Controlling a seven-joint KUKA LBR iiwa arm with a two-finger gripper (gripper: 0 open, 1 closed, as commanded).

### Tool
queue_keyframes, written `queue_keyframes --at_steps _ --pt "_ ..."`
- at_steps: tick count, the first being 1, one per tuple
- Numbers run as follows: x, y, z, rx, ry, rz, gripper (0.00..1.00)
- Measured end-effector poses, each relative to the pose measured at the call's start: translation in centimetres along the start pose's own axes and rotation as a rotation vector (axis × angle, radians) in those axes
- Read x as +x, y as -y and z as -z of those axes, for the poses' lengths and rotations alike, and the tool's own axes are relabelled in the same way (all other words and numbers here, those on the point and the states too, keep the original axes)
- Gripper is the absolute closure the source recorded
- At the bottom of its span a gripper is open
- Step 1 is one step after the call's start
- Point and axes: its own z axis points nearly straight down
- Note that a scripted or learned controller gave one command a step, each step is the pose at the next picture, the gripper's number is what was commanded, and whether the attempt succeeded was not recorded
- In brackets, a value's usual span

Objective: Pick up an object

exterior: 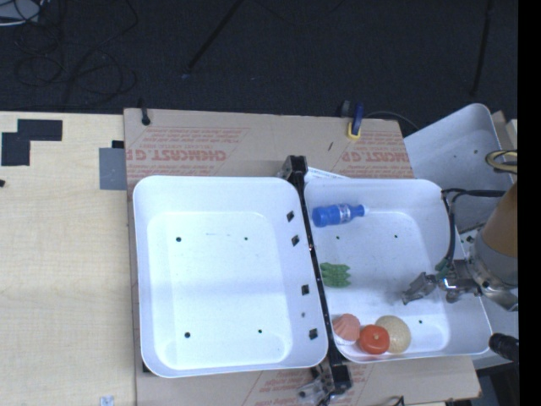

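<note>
The gripper (420, 289) is seen low in the right bin (397, 227) (jaws spread, nothing held), right of the green object (335, 274).

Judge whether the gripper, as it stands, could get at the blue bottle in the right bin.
Probably yes. The blue bottle lies alone near the far wall of the right bin, with bare floor around it. The gripper hangs over the same bin, and nothing stands between them.

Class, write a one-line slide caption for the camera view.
The hand hovers in the right bin near a blue bottle and a green toy.
</note>
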Motion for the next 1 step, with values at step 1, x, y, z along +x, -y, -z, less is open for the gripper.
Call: queue_keyframes --at_steps 1 --pt "-0.19 -0.34 1.55 -0.010 0.003 -0.003 1.00"
